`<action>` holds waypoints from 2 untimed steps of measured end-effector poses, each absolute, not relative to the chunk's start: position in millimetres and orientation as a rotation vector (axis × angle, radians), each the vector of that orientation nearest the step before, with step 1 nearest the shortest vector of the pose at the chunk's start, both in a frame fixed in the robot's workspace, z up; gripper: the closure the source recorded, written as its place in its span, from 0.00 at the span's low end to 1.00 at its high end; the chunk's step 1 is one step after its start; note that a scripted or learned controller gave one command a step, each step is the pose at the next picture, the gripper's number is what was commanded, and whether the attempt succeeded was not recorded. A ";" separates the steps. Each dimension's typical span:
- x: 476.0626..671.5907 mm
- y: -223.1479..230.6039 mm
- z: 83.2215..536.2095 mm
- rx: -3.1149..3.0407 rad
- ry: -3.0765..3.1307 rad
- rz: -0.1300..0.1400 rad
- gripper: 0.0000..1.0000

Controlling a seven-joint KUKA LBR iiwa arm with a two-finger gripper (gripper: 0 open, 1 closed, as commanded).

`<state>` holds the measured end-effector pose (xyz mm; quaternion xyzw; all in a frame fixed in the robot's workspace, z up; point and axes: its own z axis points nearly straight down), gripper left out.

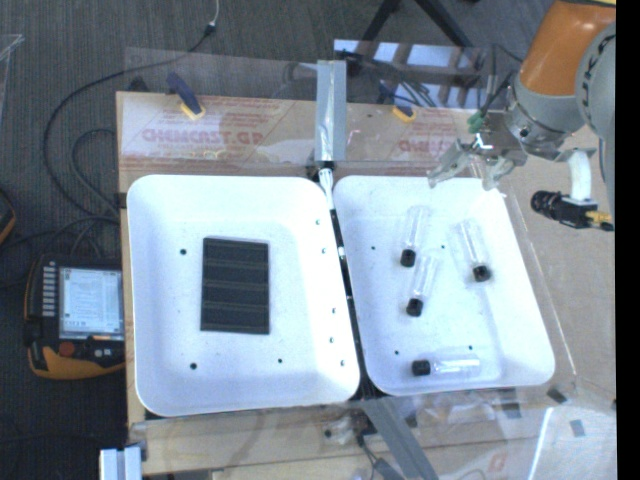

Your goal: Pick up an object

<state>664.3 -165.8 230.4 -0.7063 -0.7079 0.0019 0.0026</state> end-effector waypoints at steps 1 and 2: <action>597.1 -177.5 108.3 -2.168 -2.266 0.004 0.00; 558.6 -161.5 90.3 -2.106 -2.355 -0.009 0.00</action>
